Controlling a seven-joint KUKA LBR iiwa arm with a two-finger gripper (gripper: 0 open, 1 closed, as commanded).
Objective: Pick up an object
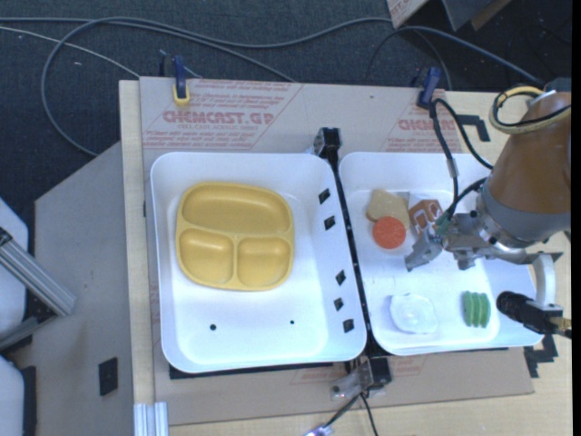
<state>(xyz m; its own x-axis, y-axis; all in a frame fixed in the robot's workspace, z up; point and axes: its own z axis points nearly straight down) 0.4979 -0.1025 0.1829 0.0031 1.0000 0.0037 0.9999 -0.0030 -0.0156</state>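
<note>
Claw: I see the grey two-finger gripper (425, 249) spread apart, gripping nothing, low in the right white bin (454, 339).
Nearest target: round red disc (390, 233), just left of the claw.
Progress: I judge nothing lifted; closing and raising remain.

- Left bin (172, 271): holds a yellow three-compartment tray (236, 235), set toward the far-left part.
- Right bin (381, 334): holds a tan piece (386, 204), an orange-red disc (390, 233) just near of it, a clear round lid (414, 313) and a green ridged object (476, 309).
- Gripper (423, 249): low over the right bin, just right of the disc.
- Arm (531, 180): enters from the right.
</note>
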